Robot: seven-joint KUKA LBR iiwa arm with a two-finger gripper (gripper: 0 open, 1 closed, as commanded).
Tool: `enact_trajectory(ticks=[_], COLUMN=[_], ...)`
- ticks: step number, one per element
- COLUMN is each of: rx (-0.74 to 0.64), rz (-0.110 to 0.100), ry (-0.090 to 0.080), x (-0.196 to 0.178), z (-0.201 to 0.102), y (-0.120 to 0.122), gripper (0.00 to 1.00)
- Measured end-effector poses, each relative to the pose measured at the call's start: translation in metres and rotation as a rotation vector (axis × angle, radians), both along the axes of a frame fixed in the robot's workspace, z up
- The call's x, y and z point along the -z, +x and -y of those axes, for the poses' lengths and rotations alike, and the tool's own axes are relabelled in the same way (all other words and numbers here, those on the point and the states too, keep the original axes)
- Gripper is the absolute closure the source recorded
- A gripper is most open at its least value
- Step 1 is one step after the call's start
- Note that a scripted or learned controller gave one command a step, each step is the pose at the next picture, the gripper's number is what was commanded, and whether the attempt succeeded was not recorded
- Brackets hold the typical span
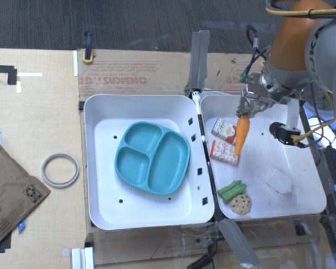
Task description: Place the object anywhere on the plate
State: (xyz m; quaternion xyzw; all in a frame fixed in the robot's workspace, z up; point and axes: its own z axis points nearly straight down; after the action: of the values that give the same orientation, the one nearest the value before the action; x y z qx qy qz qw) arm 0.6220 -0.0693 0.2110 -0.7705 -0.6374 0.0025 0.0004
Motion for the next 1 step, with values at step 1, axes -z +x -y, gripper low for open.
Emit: enact_trajectory(ticks=[1], rx=[0.269], rz=[-0.001], ry=[0.001], x=[0.0208], z=[-0.0809], y=[-0.0128], gripper=[1.0])
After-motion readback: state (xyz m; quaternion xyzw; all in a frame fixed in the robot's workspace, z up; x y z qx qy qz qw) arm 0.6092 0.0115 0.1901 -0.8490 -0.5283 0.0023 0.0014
